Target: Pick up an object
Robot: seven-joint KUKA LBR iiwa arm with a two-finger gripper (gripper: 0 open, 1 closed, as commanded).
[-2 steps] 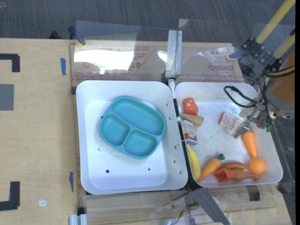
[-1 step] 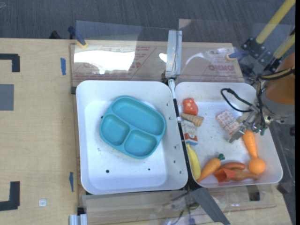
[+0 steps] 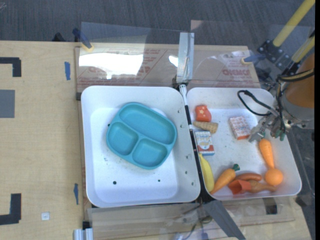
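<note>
The right bin (image 3: 292,156) holds several toy foods. An orange carrot (image 3: 267,153) lies near its right wall, with an orange ball (image 3: 274,177) just below it. My gripper (image 3: 270,133) hangs open directly above the carrot's upper end, with nothing between its fingers. A pink and white box (image 3: 239,127) lies to the gripper's left. Further left are a red block (image 3: 202,113), a tan wafer (image 3: 206,126) and a small carton (image 3: 204,143).
A yellow banana (image 3: 206,171), a smaller carrot (image 3: 223,178) and red pieces (image 3: 246,182) crowd the right bin's front edge. A blue divided plate (image 3: 141,135) sits in the left bin (image 3: 95,184). A black cable (image 3: 252,103) loops near the arm.
</note>
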